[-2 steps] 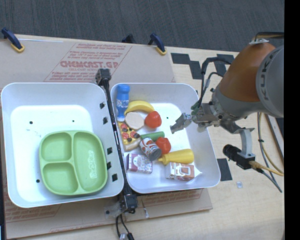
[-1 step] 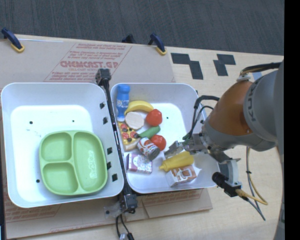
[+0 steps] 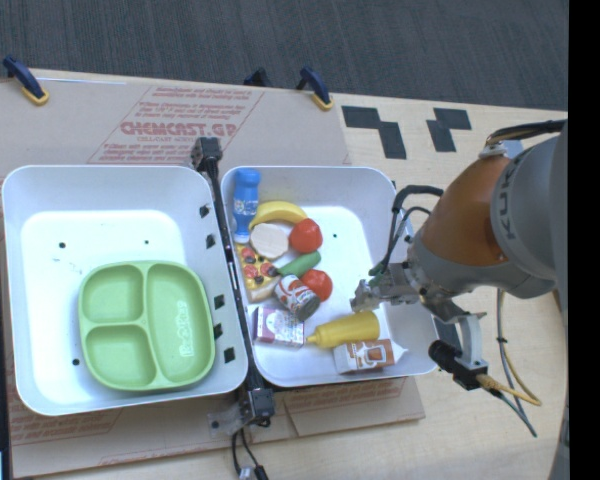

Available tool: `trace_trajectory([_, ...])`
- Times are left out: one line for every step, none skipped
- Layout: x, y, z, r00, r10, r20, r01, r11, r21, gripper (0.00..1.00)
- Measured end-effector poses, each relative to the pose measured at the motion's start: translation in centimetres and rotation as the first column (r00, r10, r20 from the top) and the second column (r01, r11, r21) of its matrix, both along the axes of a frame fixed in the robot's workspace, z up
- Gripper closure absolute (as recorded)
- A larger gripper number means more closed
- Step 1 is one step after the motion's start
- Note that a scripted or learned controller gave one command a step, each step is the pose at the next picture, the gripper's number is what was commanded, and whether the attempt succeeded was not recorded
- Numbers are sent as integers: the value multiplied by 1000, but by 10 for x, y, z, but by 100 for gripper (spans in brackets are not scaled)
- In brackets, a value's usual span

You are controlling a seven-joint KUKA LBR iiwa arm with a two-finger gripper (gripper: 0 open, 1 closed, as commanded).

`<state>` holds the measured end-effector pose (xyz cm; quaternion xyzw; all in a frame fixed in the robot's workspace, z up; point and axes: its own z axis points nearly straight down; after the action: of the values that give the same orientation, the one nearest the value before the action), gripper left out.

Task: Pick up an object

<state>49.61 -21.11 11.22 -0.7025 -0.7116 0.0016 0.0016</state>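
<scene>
The end effector (image 3: 368, 293) hovers at the right bin's (image 3: 378, 182) right side above the yellow mustard bottle (image 3: 346, 329); its state cannot be told. Approach stage; descent and closing likely come next.

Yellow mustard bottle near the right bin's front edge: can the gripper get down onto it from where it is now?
Probably yes. The gripper sits just above the mustard bottle, whose top is uncovered. The brown carton crowds its front side, and the can lies near its tip.
</scene>
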Motion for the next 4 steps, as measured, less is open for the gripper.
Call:
trace_trajectory([0, 0, 0, 1000, 0, 0, 0, 1000, 0, 0])
trace_trajectory([1, 0, 10, 1000, 6, -1, -6, 1000, -1, 100])
trace_trajectory([39, 12, 159, 1000, -7, 8, 7, 1000, -2, 100])
trace_trajectory([82, 1, 86, 1000, -6, 0, 6, 1000, 1, 100])
